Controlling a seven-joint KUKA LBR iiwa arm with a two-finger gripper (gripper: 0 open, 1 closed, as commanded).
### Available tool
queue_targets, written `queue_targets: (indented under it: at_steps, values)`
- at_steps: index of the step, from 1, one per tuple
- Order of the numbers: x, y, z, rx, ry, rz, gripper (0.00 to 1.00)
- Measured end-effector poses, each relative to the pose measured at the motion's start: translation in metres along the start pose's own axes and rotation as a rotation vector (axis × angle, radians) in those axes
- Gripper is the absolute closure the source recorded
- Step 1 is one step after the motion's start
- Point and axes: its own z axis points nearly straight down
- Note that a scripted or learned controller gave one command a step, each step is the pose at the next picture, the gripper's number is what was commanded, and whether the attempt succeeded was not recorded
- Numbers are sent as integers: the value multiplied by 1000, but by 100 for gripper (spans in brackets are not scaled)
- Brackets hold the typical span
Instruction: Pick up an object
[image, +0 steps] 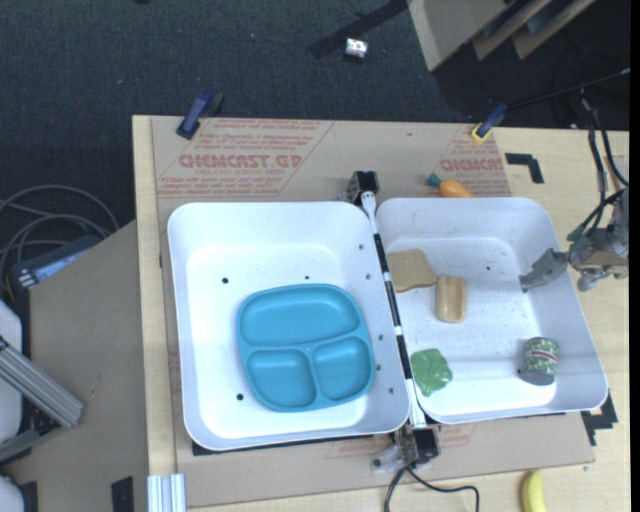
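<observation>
The right bin (500, 225) holds several loose things: a flat tan slice (410, 270) against its left wall, a small wooden block (451, 298) beside it, a green leafy piece (431, 371) in the near left corner, and a short can with a green label (540, 360) lying near the right front corner. My gripper (562, 267) hangs over the bin's right rim, well behind the can and to the right of the block. It touches none of them. A blue divided plate (303, 345) lies in the left bin (200, 260).
On the board behind the right bin lies a small orange carrot-like item (452, 187). A yellow object (533, 490) sits on the bench's front right. Blue clamps (200, 115) hold the board's back edge. Cables (606, 170) hang beside the arm.
</observation>
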Motion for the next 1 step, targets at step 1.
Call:
queue_targets:
  at_steps: [1]
  values:
    - [84,69,94,1,2,-1,0]
